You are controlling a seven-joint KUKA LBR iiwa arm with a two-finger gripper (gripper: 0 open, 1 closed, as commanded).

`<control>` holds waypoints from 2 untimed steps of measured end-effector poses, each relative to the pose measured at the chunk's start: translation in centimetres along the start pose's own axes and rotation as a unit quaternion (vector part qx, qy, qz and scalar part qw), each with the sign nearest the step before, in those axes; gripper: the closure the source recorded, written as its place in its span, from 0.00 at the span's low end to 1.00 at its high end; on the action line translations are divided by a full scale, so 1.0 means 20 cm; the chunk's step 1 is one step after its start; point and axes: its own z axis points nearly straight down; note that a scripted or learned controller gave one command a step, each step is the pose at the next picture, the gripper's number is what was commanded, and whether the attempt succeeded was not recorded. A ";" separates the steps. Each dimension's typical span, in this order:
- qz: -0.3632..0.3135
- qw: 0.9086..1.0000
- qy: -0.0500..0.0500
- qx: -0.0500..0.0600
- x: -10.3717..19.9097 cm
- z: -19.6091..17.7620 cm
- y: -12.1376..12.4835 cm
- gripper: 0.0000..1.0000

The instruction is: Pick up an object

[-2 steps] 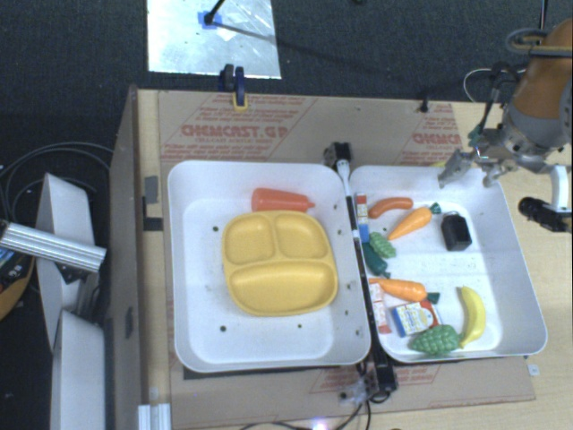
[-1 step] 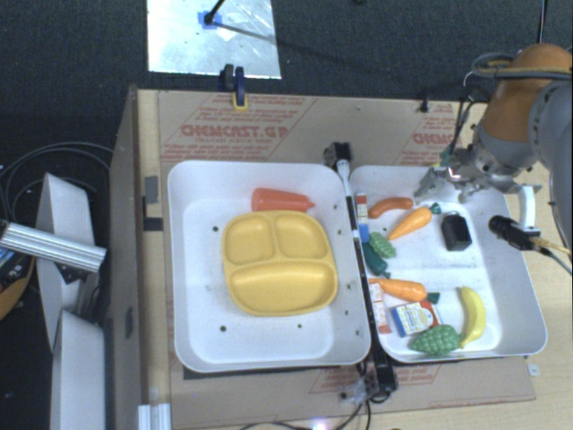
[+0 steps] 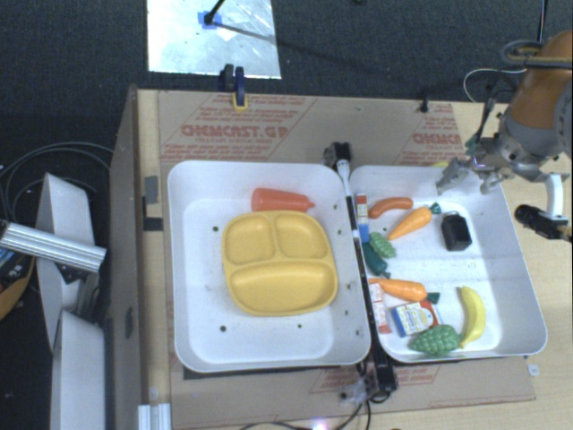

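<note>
Two white bins are sitting side by side on a cardboard-covered bench over dark carpet. The gripper, fingers spread and holding nothing, is hovering over the right bin's far edge, near the black object.

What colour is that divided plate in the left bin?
Yellow: the divided plate shows plainly in the camera view.

The gripper hovers above the right bin's far edge, holding nothing. That bin holds two carrots, a banana and a black block. The left bin holds a yellow divided plate.
</note>
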 end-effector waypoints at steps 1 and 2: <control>-0.001 1.000 0.001 0.001 0.10 0.14 -0.07 0.00; -0.001 1.000 0.001 0.001 0.37 0.21 -0.12 0.00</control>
